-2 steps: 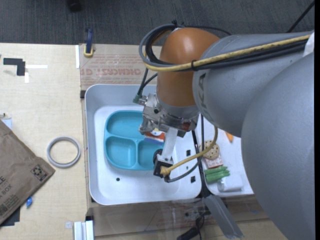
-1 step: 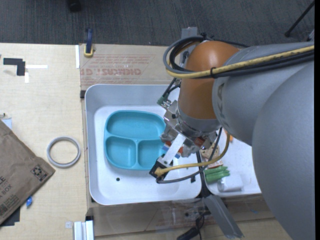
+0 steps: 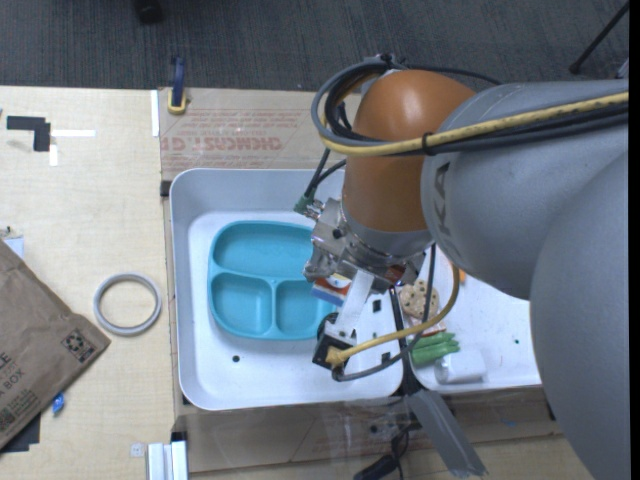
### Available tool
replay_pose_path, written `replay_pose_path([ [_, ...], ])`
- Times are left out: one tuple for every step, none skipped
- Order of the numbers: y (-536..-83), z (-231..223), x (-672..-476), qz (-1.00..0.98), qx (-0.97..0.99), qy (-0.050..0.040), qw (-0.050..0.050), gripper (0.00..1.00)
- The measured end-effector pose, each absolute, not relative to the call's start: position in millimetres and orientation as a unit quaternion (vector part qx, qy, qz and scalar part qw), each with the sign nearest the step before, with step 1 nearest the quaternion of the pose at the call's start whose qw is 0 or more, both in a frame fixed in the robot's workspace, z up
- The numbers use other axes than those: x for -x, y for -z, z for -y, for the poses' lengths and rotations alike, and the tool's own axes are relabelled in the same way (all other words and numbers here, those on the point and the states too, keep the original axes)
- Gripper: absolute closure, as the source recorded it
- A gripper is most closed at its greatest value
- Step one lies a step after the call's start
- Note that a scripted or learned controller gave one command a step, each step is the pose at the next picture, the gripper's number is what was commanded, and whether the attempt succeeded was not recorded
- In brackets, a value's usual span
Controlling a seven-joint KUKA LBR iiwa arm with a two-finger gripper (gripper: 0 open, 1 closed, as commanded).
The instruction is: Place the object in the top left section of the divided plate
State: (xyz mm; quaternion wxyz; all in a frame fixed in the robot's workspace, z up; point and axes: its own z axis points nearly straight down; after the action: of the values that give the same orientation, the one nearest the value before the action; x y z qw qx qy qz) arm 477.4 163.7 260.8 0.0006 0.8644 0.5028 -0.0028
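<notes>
I saw the arm [image 3: 480,168] covering the right of the left bin [image 3: 190,268], over the blue divided plate [image 3: 255,288]. I could not tell the gripper's [image 3: 335,288] state or pick out the object.

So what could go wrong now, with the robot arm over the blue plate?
1. The arm hides the blue divided plate's right edge, so a drop may miss the top left section.
2. A cable hangs low by the plate and might snag it.
3. The green item and the cookie-like piece lie close by and might get bumped.
</notes>
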Motion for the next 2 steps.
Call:
replay_pose_path([
  [-277,-178,-493.4,-0.475,-0.880,0.0026,0.001,1.00],
  [-252,-134,-509.4,-0.394,-0.919,0.0039,0.000,1.00],
])
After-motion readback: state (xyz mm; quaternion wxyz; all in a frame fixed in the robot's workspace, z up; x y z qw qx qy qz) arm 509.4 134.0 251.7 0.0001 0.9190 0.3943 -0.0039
